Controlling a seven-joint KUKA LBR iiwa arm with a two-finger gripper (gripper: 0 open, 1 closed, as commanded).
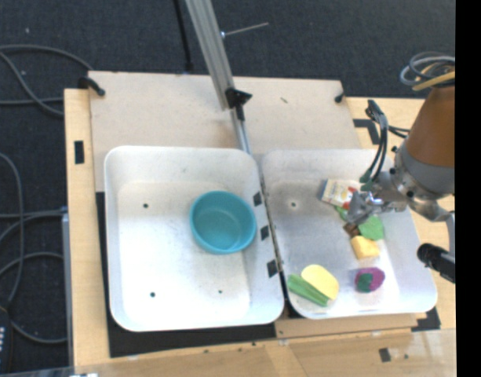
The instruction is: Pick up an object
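1. Landmark taken: the teal bowl (pixel 222 221), which sat alone in the left bin (pixel 130 171), a little right of that bin's middle.
2. The right bin (pixel 303 175) lay just right of the bowl, its near edge touching the left bin's.
3. The arm (pixel 433 136) reached in from far right of the bowl, wrist lowered over the right bin.
4. The gripper (pixel 358 209) hung well right of the bowl, level with it, above a cluster of small items. Finger opening could not be made out; no hold could be confirmed.
5. A white packet (pixel 334 190) lay right of the bowl, beside the gripper.
6. A green piece (pixel 372 228) and a yellow block (pixel 365 247) sat right of the bowl, slightly nearer the camera.
7. A purple object (pixel 369 280) and a yellow-and-green item (pixel 316 283) lay right of and below the bowl, near the bin's front rim.
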